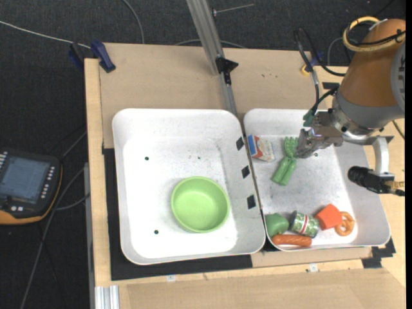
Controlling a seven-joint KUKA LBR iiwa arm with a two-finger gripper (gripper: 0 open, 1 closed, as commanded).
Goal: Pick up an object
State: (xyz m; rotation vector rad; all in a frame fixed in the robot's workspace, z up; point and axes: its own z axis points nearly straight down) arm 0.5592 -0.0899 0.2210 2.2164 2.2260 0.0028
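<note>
The gripper (302, 148) hangs low in the right bin (360, 192), just above the far end of a green toy (284, 170). I cannot tell how it is set. A green bowl (200, 204) sits in the left bin (161, 140).

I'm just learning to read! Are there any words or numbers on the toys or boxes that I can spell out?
No words can be read here.
Small carton in the right bin: red and white print, too blurred to read.
Little can: label too small to read.
Handheld screen left of the bench: display too blurred to read.
Green bowl: plain, no writing.
</note>
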